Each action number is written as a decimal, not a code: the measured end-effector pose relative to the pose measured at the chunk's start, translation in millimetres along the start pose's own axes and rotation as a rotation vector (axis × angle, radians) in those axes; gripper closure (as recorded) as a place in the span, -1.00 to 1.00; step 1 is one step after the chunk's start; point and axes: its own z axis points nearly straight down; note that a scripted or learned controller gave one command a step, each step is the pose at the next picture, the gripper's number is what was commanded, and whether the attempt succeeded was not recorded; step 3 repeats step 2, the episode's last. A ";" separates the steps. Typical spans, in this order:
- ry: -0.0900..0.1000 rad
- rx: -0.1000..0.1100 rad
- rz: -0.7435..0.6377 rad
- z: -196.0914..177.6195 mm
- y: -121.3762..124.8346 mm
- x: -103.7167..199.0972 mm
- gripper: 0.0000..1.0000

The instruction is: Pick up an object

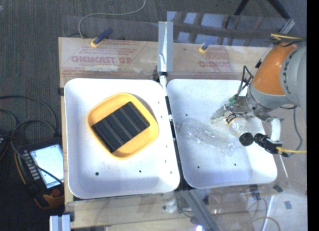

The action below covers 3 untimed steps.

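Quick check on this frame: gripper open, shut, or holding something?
Gripper: cannot be told; it sits low in the right bin by the clear plastic bottle.

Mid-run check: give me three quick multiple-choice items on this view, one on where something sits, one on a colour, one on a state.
1. Where does the yellow dish with the black ridged insert sit?
A. left bin
B. right bin
C. on the bench outside the bins

2. What colour is the band above the arm's wrist?
A. blue
B. orange
C. green

3. How does the clear plastic bottle stand?
A. upright
B. lying on its side
C. lifted clear of the bin

Answers:
1 A: the yellow dish rests on the floor of the left bin.
2 B: the band is orange.
3 B: the clear plastic bottle lies flat in the right bin, left of the gripper.
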 end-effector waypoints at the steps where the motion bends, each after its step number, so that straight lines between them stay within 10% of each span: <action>1: 0.002 0.002 -0.001 -8.2 0.0 1.3 1.00; 2: 0.001 0.021 0.047 -86.8 29.6 53.2 1.00; 3: 0.001 0.021 0.047 -86.8 29.6 53.2 1.00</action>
